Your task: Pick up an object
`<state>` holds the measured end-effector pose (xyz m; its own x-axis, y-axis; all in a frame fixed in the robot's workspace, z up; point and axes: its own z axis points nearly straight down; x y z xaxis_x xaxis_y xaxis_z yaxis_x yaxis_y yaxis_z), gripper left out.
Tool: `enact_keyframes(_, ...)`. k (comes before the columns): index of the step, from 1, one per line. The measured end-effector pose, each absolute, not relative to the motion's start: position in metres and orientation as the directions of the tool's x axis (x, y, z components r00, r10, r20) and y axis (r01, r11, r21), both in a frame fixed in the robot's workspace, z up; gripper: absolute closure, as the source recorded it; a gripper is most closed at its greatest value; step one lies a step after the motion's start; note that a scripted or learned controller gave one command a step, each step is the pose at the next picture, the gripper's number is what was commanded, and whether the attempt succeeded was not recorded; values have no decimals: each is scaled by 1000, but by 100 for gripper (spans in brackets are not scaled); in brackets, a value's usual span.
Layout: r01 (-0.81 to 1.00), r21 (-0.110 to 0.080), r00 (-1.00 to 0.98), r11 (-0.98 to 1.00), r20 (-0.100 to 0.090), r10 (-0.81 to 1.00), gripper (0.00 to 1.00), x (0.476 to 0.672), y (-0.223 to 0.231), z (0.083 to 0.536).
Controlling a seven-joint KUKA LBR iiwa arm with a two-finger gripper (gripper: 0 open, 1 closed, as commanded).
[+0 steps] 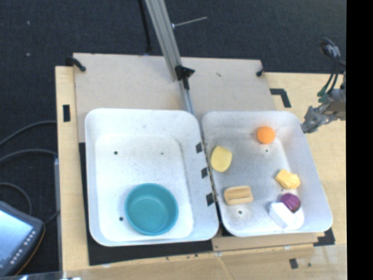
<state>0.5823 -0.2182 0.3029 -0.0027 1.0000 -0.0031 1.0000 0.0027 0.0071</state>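
The right bin holds several small objects: an orange ball at the back, a pale yellow piece near the left wall, a tan block, a yellow block, a purple object and a white piece at the front right. The gripper sits at the far right edge of the view, just outside the right bin's back right corner, apart from every object. Its fingers are too small and blurred to read.
The left bin holds a teal bowl at its front. A slanted metal rail rises from behind the seam between the bins. Dark cables and a device lie at the lower left off the bench.
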Motion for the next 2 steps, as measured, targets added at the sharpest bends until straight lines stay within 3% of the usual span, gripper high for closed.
enact_keyframes(1,1000,1,-8,8,1,1000,100,589,-157,297)
enact_keyframes(2,1000,0,-7,7,1,1000,100,583,-100,286)
